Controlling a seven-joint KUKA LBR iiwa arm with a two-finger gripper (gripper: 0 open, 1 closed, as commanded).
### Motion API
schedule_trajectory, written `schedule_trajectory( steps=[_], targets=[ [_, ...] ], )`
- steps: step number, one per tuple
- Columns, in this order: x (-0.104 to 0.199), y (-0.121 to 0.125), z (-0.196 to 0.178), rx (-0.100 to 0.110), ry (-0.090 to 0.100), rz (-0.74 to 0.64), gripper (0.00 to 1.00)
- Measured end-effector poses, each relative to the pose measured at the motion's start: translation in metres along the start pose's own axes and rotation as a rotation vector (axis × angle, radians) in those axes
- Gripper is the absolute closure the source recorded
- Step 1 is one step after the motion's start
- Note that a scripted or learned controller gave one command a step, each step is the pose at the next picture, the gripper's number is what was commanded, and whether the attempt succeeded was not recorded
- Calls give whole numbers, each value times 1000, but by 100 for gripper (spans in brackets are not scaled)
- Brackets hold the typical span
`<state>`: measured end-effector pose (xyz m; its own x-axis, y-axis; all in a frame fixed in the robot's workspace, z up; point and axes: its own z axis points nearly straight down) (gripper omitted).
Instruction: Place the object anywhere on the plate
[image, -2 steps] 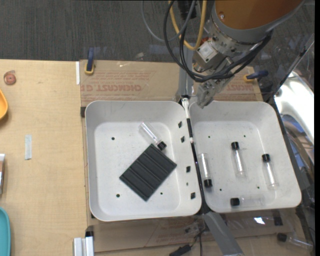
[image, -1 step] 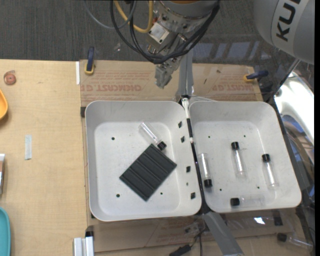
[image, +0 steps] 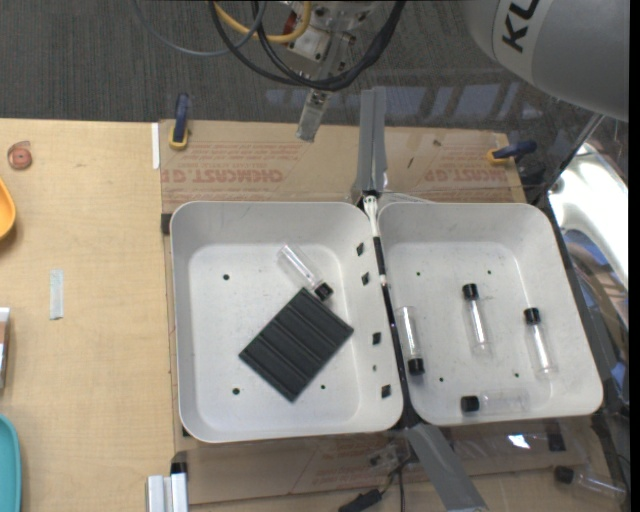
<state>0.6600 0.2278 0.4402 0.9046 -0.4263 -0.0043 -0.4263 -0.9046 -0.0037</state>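
A black ribbed plate (image: 297, 345) lies flat and turned diagonally in the left bin (image: 200, 300). A clear tube with a black cap (image: 303, 270) lies just beyond the plate's upper corner, its cap end close to the plate's edge. In the right bin (image: 560, 300) several more clear capped tubes (image: 475, 318) lie scattered. My gripper (image: 312, 118) hangs high above the far edge of the left bin, under a bundle of cables, well away from the tubes and the plate. Nothing shows in it.
The bins sit on cardboard (image: 250, 170) held by blue clamps (image: 180, 108). A grey metal bar (image: 372, 150) runs along the gap between the bins. Small items lie on the wooden bench (image: 80, 300) to the left. The arm's grey body (image: 560, 40) fills the top right.
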Motion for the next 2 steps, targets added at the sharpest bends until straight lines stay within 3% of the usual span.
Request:
schedule_trajectory(
  steps=[1,2],
  targets=[
    [0,0,0,-1,0,-233,100],
    [-1,1,1,-1,-2,-232,100]
  ],
)
